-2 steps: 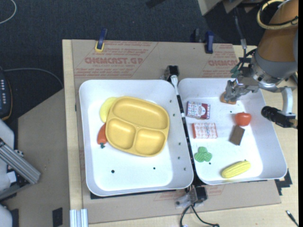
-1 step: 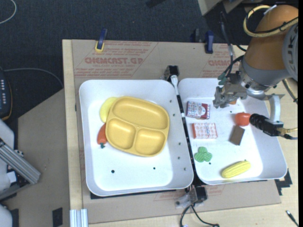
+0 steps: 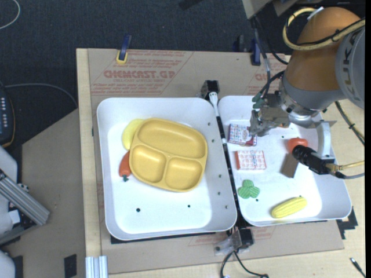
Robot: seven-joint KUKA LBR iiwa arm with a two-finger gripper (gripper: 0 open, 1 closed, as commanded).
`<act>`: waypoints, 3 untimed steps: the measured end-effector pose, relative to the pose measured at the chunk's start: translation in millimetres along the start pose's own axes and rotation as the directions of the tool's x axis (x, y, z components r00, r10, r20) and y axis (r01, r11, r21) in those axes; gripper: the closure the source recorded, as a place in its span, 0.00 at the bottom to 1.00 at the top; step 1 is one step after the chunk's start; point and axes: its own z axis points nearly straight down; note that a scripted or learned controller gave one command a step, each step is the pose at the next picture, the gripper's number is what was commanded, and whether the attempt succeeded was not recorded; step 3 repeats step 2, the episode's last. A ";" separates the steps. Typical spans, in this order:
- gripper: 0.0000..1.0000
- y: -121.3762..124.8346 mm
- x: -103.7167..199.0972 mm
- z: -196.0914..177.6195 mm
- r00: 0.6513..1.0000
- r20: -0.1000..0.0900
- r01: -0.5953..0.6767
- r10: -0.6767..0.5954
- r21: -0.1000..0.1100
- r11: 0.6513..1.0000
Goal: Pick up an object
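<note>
A dark grey carpet floor (image 3: 116, 10) lies behind a brown cardboard-covered surface (image 3: 156, 68) with red print on it; two shallow white plastic bins sit on the surface side by side, touching along the middle; the left white bin (image 3: 116, 213) holds a big yellow plastic tray with three dips (image 3: 168, 154), turned a little; a round pale yellow thing (image 3: 130, 133) peeks out from under the tray's top left edge, and a small red-orange pepper toy (image 3: 125, 165) lies against the tray's left side; the right white bin (image 3: 333, 204) holds more small things; a red and white printed card (image 3: 238, 134) lies near the bin's left wall, and a second red and white card (image 3: 250, 160) lies just below it; a small green leafy toy (image 3: 248, 190) sits below the cards; a yellow corn toy (image 3: 288, 207) lies near the bin's front edge; a brown flat block (image 3: 289, 165) and a small red-orange piece (image 3: 298, 143) lie further right; the grey arm with the orange band (image 3: 319, 57) reaches in from the right; its end effector (image 3: 253, 136) points down at the right edge of the upper card; I cannot tell if it is released or clenched.
</note>
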 end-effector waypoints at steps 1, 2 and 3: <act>1.00 7.5 -2.4 0.8 1.000 0.002 -0.002 0.002 -0.004 1.000; 1.00 7.2 10.4 7.0 1.000 0.001 -0.003 0.003 0.000 1.000; 1.00 7.2 10.4 7.0 1.000 0.001 -0.003 0.003 0.000 1.000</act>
